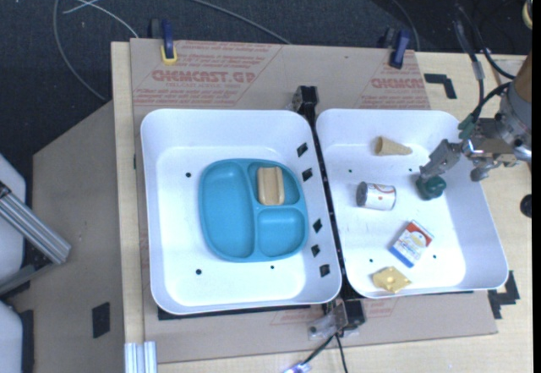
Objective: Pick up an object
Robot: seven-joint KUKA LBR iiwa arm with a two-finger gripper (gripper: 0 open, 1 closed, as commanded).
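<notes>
Pincer over the right bin, nothing lifted yet

I can't tell how the pincer (452,156) is set; the green ball (432,186) sits on the right bin's (473,270) floor just below it, so I fear it rolls off, or the arm clips the rim.

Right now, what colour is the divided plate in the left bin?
Light blue; the divided plate shows best in the overhead camera view.

Two white bins sit side by side on the desk (211,67). The left bin (169,219) holds a blue divided plate (245,223) with a tan block (270,185) in one compartment. The right bin (473,219) holds scattered things — a cone (391,146), a can (375,195), a small carton (412,243), a yellow piece (390,280) — and the pincer (434,170) is just above a green ball (433,187).
</notes>
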